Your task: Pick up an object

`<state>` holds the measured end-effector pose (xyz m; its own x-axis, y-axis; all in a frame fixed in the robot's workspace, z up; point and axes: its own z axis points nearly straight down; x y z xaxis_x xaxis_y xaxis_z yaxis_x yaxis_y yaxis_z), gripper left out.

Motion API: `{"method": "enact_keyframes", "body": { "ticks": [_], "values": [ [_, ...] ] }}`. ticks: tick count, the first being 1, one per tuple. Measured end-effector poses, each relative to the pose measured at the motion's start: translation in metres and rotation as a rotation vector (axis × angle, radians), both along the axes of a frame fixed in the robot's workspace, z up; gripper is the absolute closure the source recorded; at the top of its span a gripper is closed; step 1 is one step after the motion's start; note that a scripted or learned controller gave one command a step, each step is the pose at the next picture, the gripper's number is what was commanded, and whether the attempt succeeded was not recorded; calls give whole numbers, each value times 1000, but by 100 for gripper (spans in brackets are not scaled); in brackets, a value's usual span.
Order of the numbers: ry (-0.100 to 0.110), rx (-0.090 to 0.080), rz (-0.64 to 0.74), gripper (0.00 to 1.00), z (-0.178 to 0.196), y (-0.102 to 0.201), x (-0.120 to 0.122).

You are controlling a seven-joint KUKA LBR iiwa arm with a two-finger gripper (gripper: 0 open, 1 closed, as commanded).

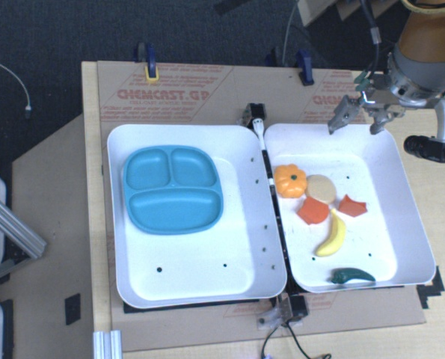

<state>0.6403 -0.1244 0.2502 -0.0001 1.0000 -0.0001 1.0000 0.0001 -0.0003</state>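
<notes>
**Q:** Nearest the camera, what lies at the front of the bench?

**A:** Closest to the viewer, a small dark green vegetable [352,277], perhaps a pepper, rests against the front wall of the right bin [401,167]. Just behind it lies a yellow banana [332,237], its long axis running from front-left to back-right.

**Q:** What else is in that bin?

**A:** Behind the banana sits a tight cluster: an orange pumpkin [290,181] on the left, a pale round piece [321,188] beside it, and two red pieces [312,211], one on each side of the banana's upper end. The left bin [121,245] holds a blue divided plate [173,189].

**Q:** Where is the gripper, and what is it doing?

**A:** The gripper [354,120] hangs over the back rim of the right bin, at the end of the grey arm [424,51] reaching in from the right. Its two fingers are spread wide apart with nothing between them.

**Q:** Which way do the objects lie from it?

**A:** All of them lie toward the camera and downward from the gripper. The pale round piece and the pumpkin are nearest, slightly to its left in the view; the banana is farther forward. Height above the bin floor is hard to judge from this slanted view, but the gripper seems well clear of everything. Any pick would call for a move forward and a descent.
</notes>
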Motion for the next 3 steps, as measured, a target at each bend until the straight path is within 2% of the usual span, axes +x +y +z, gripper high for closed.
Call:
{"method": "enact_keyframes", "body": {
  "ticks": [2, 3],
  "values": [
    [7, 1, 0, 0, -124, -8, 2],
    [6, 1, 0, 0, -169, -7, 0]
  ]
}}
